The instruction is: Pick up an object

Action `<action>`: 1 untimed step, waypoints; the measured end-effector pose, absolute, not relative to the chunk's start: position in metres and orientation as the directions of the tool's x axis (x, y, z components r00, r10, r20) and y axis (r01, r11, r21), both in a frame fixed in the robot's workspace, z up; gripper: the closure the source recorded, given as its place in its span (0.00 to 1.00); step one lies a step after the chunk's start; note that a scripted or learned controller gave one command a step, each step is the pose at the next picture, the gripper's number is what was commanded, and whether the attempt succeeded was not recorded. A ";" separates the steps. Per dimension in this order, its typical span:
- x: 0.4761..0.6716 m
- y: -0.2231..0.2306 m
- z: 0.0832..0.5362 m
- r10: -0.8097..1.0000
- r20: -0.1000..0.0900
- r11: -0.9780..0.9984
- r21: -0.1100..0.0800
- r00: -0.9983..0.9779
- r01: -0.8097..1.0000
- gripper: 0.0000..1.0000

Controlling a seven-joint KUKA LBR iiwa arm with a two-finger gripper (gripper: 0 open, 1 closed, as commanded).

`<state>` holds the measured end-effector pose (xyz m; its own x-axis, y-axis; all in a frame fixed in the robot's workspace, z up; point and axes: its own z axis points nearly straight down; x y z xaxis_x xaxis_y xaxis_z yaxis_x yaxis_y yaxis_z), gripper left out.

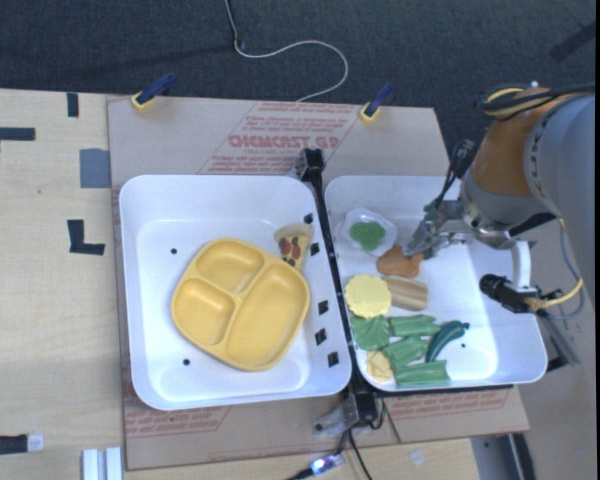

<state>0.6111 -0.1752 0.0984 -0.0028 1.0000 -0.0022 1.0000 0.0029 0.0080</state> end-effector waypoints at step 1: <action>0.612 -0.182 0.143 1.000 0.000 0.001 0.000 -0.001 1.000 1.00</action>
